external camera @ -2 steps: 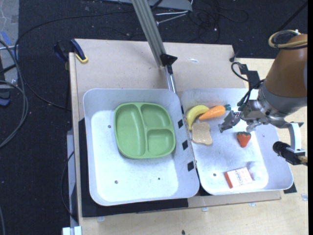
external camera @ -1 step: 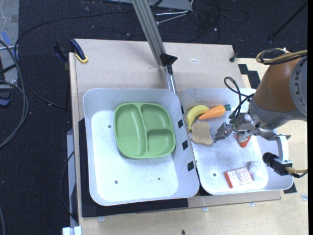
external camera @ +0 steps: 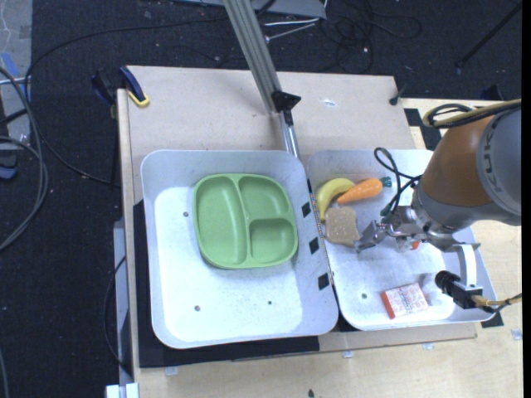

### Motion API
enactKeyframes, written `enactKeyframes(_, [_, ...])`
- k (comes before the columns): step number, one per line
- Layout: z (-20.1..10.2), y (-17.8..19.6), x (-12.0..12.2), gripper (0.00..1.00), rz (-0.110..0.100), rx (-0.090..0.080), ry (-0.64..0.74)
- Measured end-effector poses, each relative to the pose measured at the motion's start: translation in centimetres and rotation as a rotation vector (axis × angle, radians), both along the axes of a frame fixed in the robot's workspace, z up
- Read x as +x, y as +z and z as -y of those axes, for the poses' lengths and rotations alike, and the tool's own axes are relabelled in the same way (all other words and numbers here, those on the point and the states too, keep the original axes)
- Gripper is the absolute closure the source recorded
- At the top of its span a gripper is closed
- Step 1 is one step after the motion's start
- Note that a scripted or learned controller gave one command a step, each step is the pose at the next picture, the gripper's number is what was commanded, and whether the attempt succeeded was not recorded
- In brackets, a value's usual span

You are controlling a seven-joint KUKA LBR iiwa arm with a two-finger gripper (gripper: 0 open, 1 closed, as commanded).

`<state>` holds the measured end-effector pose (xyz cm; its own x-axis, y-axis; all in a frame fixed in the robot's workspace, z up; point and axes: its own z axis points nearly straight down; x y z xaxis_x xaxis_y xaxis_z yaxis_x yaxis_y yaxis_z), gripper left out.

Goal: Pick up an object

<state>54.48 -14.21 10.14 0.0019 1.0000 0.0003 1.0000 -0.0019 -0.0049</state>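
The desk point(external camera: 207, 98) is carrying two shallow white bins side by side, the left bin point(external camera: 166, 305) lying a little over the edge of the right bin point(external camera: 365, 313). The grey arm point(external camera: 477, 172) with its orange band is reaching in from the right, bending down over the right bin with its wrist angling toward the bin's middle. A green divided plate point(external camera: 246, 220) is sitting in the left bin, well apart from the arm. The claw point(external camera: 365, 240) is pointing left and hovering just beside a tan sponge-like block point(external camera: 340, 225); how wide it is standing I cannot tell. Above the block a yellow banana point(external camera: 329, 192) is lying against an orange carrot point(external camera: 359, 191). A small red-and-white packet point(external camera: 406, 299) is resting near the bin's front edge.
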Motion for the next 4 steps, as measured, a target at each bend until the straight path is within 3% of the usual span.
enactKeyframes(1, [0.0,-0.8,0.1,0.00,0.006,-0.001,0.001])
enactKeyframes(2, [0.1,0.4,0.2,1.00,0.011,-0.004,-0.001])
enactKeyframes(4, [0.1,11.0,0.8,1.00,0.011,-0.002,0.004])
